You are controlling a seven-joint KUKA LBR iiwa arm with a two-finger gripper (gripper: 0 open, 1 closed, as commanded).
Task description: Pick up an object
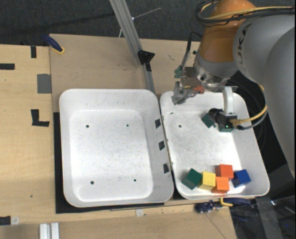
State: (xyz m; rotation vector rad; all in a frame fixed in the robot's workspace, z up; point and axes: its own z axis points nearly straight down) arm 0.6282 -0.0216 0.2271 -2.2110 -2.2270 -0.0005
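Hanging over the far left corner of the right bin [247, 148], the gripper [180, 97] points down from the grey arm [267, 39], whose orange band [222, 29] sits just above the wrist; whether its claw is wide or narrow I cannot tell, and nothing shows between its tips; a dark green block [208, 119] lies well apart from it, mid-bin, beside a small black fitting with a cable [225, 119]; 5 more blocks cluster along the near rim: a green block [191, 178], a yellow block [208, 179] touching it, 2 orange blocks [223, 177] stacked close, and a blue block [241, 177] at the right end; the left bin [108, 148] sits beside it on the wooden bench [18, 133].
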